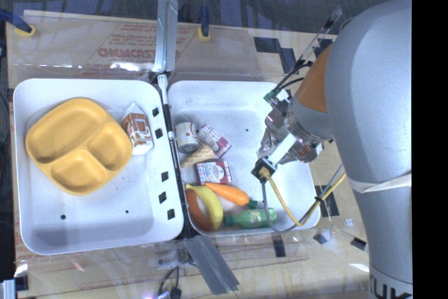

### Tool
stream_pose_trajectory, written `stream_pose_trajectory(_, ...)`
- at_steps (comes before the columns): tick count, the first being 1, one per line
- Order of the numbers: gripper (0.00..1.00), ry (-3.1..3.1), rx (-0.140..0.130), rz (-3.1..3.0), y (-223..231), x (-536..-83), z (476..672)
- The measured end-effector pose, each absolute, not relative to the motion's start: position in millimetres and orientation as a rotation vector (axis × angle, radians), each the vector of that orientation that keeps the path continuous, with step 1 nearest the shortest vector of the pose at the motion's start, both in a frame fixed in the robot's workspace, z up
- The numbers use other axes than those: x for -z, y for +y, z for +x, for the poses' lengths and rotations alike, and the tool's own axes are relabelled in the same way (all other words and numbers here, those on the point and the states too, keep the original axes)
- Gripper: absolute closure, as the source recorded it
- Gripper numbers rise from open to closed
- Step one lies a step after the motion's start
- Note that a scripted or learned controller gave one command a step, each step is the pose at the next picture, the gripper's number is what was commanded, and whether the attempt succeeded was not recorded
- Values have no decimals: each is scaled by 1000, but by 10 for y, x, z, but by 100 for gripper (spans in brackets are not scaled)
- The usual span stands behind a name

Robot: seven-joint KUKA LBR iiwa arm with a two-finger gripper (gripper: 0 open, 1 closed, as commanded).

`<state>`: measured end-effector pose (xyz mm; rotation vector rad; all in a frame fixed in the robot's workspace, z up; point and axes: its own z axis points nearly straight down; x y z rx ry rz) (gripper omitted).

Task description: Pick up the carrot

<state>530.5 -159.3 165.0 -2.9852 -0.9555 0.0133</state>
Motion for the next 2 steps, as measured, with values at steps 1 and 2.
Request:
stream_pose_trajectory(1,100,-366,-12,-3116,-2103,-2380,4767)
stream_pose_trajectory(2,0,-366,-14,-3115,-2100,-2377,4766)
